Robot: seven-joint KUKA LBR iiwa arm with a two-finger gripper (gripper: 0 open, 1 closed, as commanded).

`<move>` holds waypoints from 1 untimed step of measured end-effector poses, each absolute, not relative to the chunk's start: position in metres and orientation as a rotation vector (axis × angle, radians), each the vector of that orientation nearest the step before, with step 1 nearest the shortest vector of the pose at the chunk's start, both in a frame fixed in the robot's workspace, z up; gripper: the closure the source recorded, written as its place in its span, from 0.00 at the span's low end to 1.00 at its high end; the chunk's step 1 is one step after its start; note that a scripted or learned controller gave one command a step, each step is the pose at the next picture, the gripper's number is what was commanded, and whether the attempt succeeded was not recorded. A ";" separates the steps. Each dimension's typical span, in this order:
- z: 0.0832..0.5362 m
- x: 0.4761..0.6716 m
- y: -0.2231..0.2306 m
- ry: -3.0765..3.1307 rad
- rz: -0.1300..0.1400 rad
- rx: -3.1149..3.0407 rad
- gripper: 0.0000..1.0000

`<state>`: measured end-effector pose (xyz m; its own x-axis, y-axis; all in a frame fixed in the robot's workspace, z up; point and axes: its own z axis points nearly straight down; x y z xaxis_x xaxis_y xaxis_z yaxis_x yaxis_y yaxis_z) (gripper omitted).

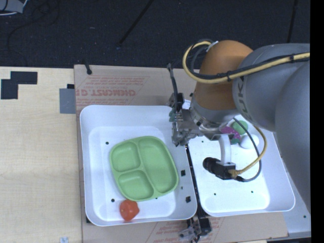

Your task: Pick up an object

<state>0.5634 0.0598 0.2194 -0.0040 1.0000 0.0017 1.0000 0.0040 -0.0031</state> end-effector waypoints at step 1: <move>0.230 0.559 0.110 -2.224 0.002 -2.214 1.00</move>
